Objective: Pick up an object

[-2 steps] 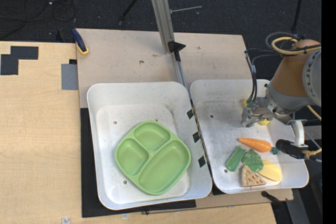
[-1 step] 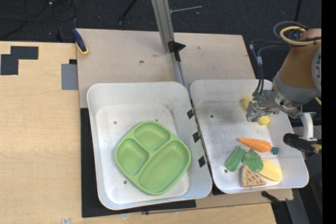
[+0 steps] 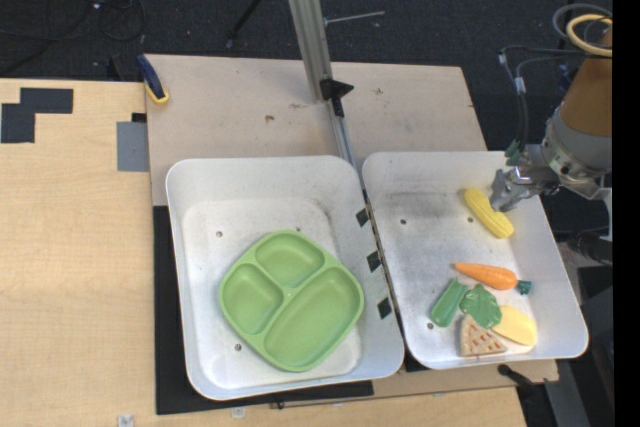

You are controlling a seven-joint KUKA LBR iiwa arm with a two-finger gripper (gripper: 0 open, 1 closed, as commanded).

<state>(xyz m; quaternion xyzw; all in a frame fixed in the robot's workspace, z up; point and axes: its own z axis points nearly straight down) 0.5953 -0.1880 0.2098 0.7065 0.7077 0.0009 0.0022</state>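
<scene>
My gripper [image 3: 505, 191] hangs over the right bin [image 3: 420, 205] near its far right edge, just beside and above the yellow corn cob [image 3: 488, 212]. The corn lies on the bin floor, and I cannot see anything between the fingers. Nearer the front of the same bin lie an orange carrot [image 3: 486, 275], a green vegetable piece [image 3: 447, 302], a dark green leafy toy [image 3: 482, 306], a pale yellow wedge [image 3: 516, 325] and a waffle-patterned slice [image 3: 481, 341].
The left bin [image 3: 200, 205] holds a green divided plate [image 3: 291, 299]. A metal post [image 3: 308, 25] rises behind the bins. The arm's orange band [image 3: 590, 95] stands at the right edge. Bare bin floor lies in the right bin's far left part.
</scene>
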